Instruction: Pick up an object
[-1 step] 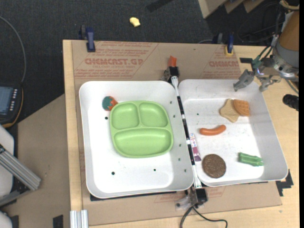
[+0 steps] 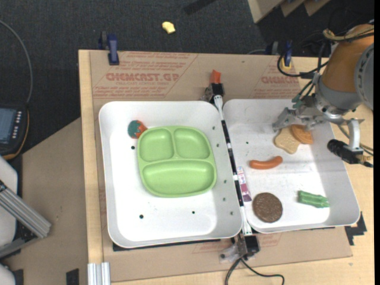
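A: Nearest the lens we see the brown round patty (image 2: 268, 207) at the front edge of the right bin (image 2: 341, 215), with a green toy piece (image 2: 313, 199) just beside it toward the right.

B: And the likely target? We place it farther back — a tan slice of toy bread (image 2: 288, 142) touching an orange-brown piece (image 2: 302, 135), directly under the gripper (image 2: 301, 119).

A: We cannot tell the state of the fingers; the wrist hides them.

B: We judge the bread light, stiff and flat, so it should be taken across its thin edges, where it lies clear of its neighbour. The orange sausage (image 2: 265, 164), near the bin's middle, looks smooth and apt to roll.

A: Surface — glossy white plastic, on which things may slide. The left bin (image 2: 119, 206) bears a green divided tray (image 2: 176, 161) and a small red-and-teal object (image 2: 136, 128); both bins rest on a cardboard-covered bench (image 2: 154, 76) over dark carpet.
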